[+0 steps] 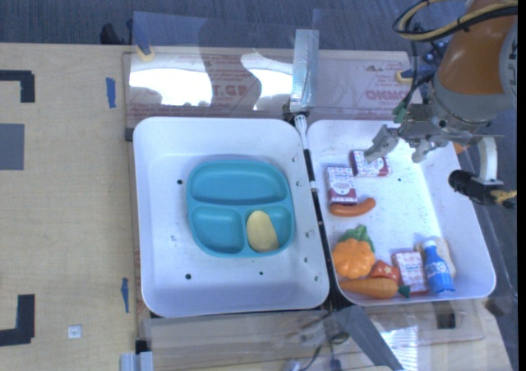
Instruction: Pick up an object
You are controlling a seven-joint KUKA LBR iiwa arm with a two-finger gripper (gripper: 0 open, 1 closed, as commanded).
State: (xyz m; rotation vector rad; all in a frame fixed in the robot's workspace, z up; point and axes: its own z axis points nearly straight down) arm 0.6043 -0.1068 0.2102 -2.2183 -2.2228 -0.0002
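Nearest in the right bin [472,221] a cluster sits along the near edge: an orange pumpkin [354,258], a carrot [370,286], a small red carton [408,271] and a blue bottle [437,267], probably tipped in loose as pickings. Farther in lie a sausage [352,207] and a red box [340,184]. The left bin [156,221] holds a blue tray [234,188] with a yellow potato [262,231] in its near right compartment. Beyond, the jaws [403,143] hang spread over the far part of the right bin, one finger just beside another small carton [369,164] (the likely target), gripping nothing. The arm [477,57] reaches in from the right, wrist bent downward.
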